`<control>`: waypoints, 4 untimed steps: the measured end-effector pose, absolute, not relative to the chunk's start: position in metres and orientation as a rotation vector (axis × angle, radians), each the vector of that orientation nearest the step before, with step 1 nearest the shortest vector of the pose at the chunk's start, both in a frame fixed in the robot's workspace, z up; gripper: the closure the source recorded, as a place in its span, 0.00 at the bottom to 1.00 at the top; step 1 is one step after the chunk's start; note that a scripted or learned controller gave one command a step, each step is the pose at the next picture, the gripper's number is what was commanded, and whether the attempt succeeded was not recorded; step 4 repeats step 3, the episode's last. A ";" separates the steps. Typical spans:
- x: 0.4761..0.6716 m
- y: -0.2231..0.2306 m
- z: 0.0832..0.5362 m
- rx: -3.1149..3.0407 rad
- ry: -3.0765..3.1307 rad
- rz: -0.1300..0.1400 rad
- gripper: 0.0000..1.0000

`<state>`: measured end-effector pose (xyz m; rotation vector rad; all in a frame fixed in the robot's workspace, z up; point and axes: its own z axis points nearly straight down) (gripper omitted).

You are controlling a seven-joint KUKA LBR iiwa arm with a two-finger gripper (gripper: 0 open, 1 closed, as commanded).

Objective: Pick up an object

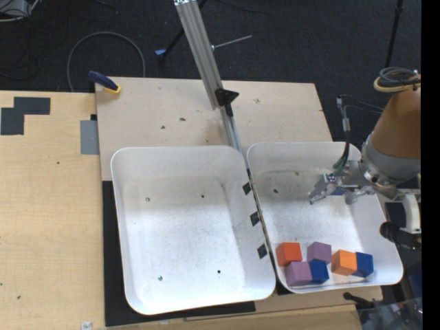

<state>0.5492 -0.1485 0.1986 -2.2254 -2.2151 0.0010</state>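
At the near edge of the right bin (385, 280) we see a small group of blocks lying close together on its floor. From left to right there is an orange block (289, 253), then a purple block (298, 273) a little nearer to us, with a small blue block (318, 271) touching it on its right side. Just behind these two a second purple block (319, 251) stands, and further right a second orange block (344, 262) sits beside a second blue block (364, 264), near the rim. All six are on the floor of the bin and none of them is lifted. Further from us, over the middle of the same bin, we find the gripper (322, 192), which comes in from the right on the grey arm (395, 150) with its orange band. It is well apart from the blocks, and nothing is between its fingers; whether they are spread or closed we cannot tell, since they are too small and blurred. The left bin (137, 184) lies beside the right one, their rims touching. Behind both bins, on the bench (165, 112), a metal rail (203, 50) rises at a slant.
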 end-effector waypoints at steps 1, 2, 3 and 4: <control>0.641 -0.168 0.193 -2.219 -2.227 -0.001 0.00; 0.648 -0.135 0.292 -2.221 -2.230 -0.008 0.00; 0.569 -0.189 0.338 -2.231 -2.216 0.002 0.00; 0.569 -0.189 0.338 -2.231 -2.216 0.002 0.00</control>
